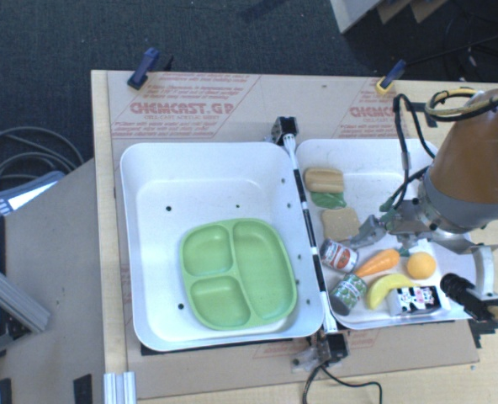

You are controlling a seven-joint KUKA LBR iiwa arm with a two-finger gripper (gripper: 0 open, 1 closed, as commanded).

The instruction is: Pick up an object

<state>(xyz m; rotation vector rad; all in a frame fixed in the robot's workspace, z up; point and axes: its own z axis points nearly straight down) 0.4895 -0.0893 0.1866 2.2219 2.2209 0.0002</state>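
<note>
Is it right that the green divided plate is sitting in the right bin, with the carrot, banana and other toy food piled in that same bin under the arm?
Not quite. The camera view shows the green divided plate in the left bin. The carrot, banana and other toy food lie in the right bin, under the arm.

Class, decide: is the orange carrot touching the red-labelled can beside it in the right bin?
Cannot tell. In the camera view the carrot and can lie close; any gap is too small to resolve.

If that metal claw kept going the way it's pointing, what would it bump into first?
Probably the small red can: the gripper points down and left toward it, just past the tan slice. Depth is hard to judge from above.
</note>
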